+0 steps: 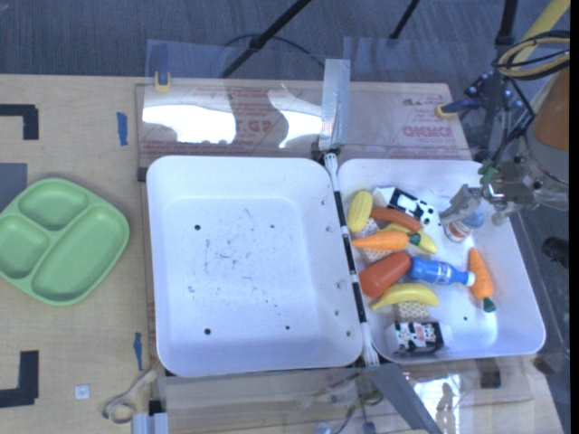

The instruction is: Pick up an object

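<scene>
Nearest the camera, low and left of the gripper (pixel 477 208): a small black-and-white carton (pixel 417 336) lying at the front of the right bin (pixel 525 333).

Far left of the gripper, on the bench: a green divided plate (pixel 60 239), well apart from both bins. Between plate and gripper: the left bin (pixel 244 260), its floor scuffed with dark marks.

Just left of the gripper, in the right bin, a pile packed along the divider: yellow corn cob (pixel 360 210), orange carrot (pixel 382 240), red-orange pepper (pixel 384 271), banana (pixel 406 296), blue bottle (pixel 439 272) lying on its side, and a second black-and-white piece (pixel 414 208) at the back.

Directly below the gripper: a small red-and-white jar (pixel 459 231), close under the fingertips but not between them. Fingers spread apart, holding nothing.

Below and slightly right of the gripper: a second carrot (pixel 481 276), alone near the bin's right side.
</scene>
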`<state>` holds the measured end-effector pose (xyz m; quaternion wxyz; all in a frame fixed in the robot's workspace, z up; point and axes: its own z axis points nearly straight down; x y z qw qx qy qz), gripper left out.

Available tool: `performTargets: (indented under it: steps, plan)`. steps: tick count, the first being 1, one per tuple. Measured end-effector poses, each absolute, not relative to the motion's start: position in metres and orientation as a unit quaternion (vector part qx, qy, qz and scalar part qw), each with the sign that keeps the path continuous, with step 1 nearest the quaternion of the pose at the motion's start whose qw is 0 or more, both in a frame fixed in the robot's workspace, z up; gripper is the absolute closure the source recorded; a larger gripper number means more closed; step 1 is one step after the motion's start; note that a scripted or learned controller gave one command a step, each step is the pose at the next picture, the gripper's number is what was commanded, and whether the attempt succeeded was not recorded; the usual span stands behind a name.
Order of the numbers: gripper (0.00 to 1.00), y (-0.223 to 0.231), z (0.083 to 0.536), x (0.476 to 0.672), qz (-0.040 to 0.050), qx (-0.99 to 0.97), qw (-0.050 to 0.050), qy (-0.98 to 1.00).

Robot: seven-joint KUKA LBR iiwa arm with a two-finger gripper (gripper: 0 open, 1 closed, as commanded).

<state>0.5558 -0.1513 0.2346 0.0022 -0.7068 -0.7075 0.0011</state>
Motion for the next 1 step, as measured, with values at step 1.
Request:
performTargets:
  steps: [1]
  plan:
    - [0.0, -0.1817, 0.1415, 0.5303, 0.0009, -0.713, 0.002, -0.701]
